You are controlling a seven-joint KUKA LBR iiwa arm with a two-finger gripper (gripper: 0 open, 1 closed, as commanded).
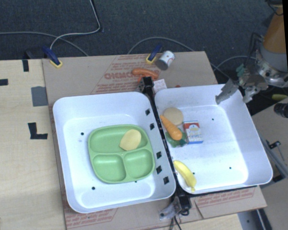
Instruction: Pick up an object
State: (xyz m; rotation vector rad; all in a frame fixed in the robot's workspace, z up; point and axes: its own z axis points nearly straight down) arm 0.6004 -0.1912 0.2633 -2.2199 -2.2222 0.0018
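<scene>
White plastic bins sit side by side on the worktop (16, 148). In the right bin (237, 154), a carrot (172, 129), a beige round piece (173, 115) and a small carton (193, 132) cluster by the left wall, a banana (185, 174) nearer the front. The left bin (69, 118) holds a green divided plate (113, 162) with a yellow piece (130, 139). The gripper (227, 93) hangs over the right bin's far right corner; whether its fingers are open I cannot tell

The arm (273, 50) is grey with an orange band above a cluttered metallic wrist.
</scene>
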